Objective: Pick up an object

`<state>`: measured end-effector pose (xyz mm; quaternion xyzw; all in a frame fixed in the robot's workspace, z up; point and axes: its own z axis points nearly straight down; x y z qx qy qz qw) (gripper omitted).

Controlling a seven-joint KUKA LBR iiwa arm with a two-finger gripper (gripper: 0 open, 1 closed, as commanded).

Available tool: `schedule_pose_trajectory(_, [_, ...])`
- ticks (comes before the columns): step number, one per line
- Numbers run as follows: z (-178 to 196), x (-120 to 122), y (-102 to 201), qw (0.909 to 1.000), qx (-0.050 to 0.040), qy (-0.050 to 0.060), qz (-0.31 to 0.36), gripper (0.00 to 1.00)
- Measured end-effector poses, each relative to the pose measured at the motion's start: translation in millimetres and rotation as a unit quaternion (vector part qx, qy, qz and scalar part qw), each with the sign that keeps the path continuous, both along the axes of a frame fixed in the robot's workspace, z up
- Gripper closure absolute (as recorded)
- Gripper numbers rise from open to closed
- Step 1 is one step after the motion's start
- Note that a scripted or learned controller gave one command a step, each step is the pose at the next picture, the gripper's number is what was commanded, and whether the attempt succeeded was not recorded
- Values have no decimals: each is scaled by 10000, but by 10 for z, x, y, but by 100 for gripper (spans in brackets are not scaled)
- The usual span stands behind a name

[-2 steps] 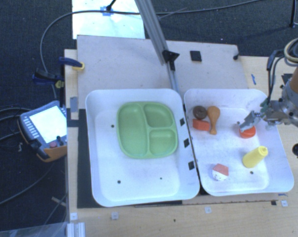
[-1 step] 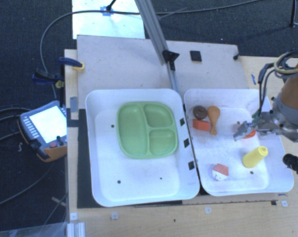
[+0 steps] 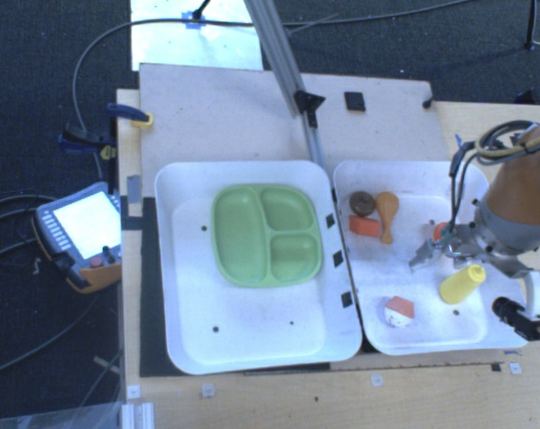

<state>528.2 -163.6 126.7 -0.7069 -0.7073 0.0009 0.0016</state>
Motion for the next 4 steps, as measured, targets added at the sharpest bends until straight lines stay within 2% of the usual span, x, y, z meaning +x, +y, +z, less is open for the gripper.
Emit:
schedule_pose_trajectory(1, [-405, 23, -2, 10000, -10, -49, 4, 0])
schedule_pose_trajectory(2, [-268, 49, -15, 10000, -32, -91, 2, 100])
schedule_pose_trajectory(3, [166, 79, -29, 10000, -13, -44, 20, 100])
schedule_pose_trajectory(4, [632, 104, -110, 10000, -15, -45, 18, 100])
